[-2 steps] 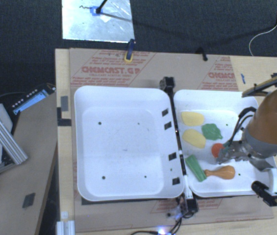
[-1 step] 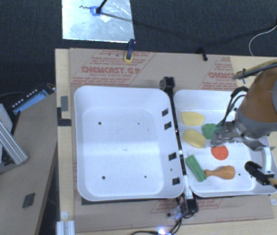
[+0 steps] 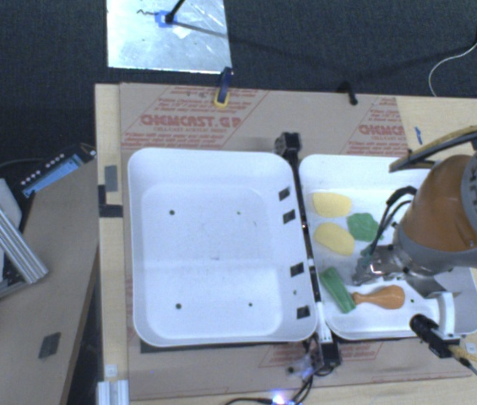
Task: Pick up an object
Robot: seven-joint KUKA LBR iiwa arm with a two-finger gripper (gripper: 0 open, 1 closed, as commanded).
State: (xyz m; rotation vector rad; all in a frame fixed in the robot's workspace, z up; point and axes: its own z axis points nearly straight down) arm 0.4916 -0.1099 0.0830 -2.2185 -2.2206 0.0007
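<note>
1. Tabletop [image 3: 111, 251]: it carried two shallow white bins side by side. You had the left bin [image 3: 213, 243] with nothing to pick in it; all the goods sat in the right bin [image 3: 322, 171].
2. Contents of the right bin: one yellow piece [image 3: 332, 202] toward the far side; a second yellow piece [image 3: 335, 238] just nearer; a green piece [image 3: 361, 224] touching or just beside the second yellow one; a long green piece [image 3: 336, 289] lying at a slant near the dividing wall; an orange-brown piece [image 3: 380, 297] with a narrow neck, lying flat near the front rim.
3. Arm [image 3: 449, 218]: it reached in from the right and stood over the right bin, wrist low.
4. Gripper [image 3: 367, 270]: it sat low among the pieces, just above the orange-brown piece and near the long green piece. You could not tell from this slant whether it was open or closed, nor whether it touched anything. No piece showed held in it.
5. Step in hand, as a judgement: the descent or the grasp attempt itself; nothing appeared lifted, so the pick was not yet done.
6. Next move, as a judgement: you needed a firm closure on one piece alone, most likely the orange-brown one, then a straight lift clear of the rim. The close crowding of neighbours called for care against nudging or pinching two at once.
</note>
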